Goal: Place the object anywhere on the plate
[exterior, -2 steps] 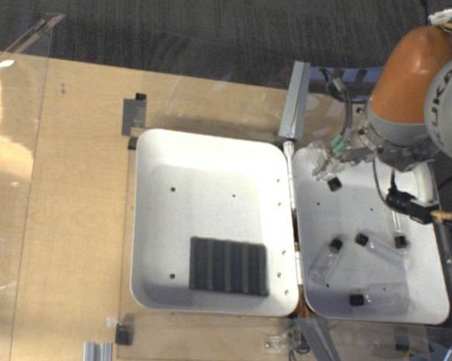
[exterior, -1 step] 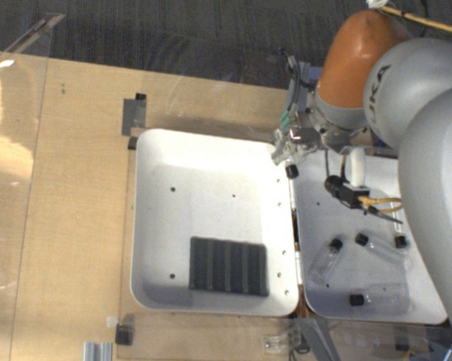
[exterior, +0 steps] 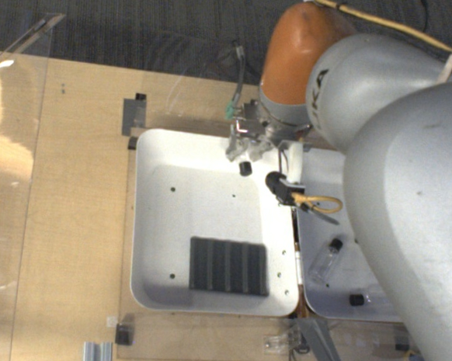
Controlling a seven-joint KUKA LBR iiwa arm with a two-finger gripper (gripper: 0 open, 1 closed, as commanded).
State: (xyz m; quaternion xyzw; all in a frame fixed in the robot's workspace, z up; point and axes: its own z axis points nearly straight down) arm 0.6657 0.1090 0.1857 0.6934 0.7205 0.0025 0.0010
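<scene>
The gripper (exterior: 244, 150) hung in the upper middle of the frame, just inside the top rim of the left bin (exterior: 168, 226) and near that bin's upper right corner. From this slanted view it could not be told how far it stood open, and nothing could be seen held in it. A small dark round bit (exterior: 245, 168) showed right beneath it against the white floor; whether that belonged to the gripper or was a separate thing could not be told. Above the gripper rose the orange band (exterior: 294, 53) of the arm (exterior: 400, 150), whose grey bulk filled the right side of the frame and covered much of the right bin (exterior: 325, 302).

The plate (exterior: 229, 266), a dark ribbed rectangle, lay flat in the lower part of the left bin, right of its middle and well apart from the gripper. A small clear object (exterior: 323, 265) with a dark cap at its upper end lay in the right bin, near that bin's left wall, right of the plate and not on it. Lower right of it, a small black piece (exterior: 355, 300) sat on the same bin's floor.

Both bins rested on a pale wooden bench (exterior: 61, 202). Dark carpet (exterior: 146, 6) ran across the top of the frame.
</scene>
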